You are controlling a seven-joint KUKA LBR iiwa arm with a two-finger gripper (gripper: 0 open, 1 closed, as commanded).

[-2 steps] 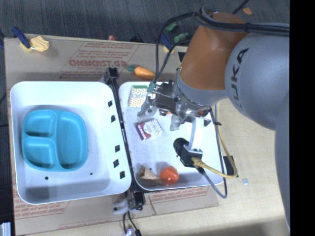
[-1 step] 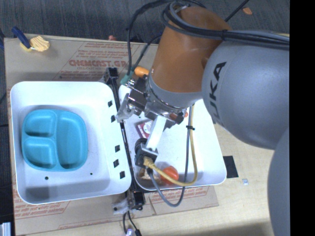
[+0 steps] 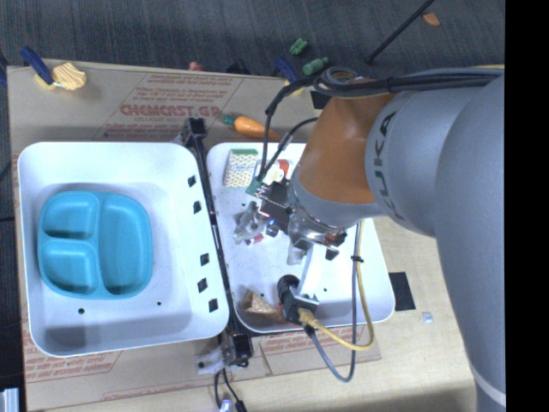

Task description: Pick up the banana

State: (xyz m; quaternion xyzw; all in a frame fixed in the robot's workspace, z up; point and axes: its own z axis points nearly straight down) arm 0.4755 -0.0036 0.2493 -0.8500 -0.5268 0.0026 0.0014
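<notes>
A brown item (image 3: 257,305) lies in the right bin's (image 3: 377,303) near corner. Mid-bin, the gripper (image 3: 255,222) hangs low; its opening cannot be told, nor where the banana lies. Farther back sits a small box (image 3: 240,168).

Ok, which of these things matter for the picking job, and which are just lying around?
For the job:
- gripper
- right bin, which the gripper is over

Lying about:
- blue plate in the left bin
- carrot outside the bins
- packet and a brown thing in the right bin
</notes>
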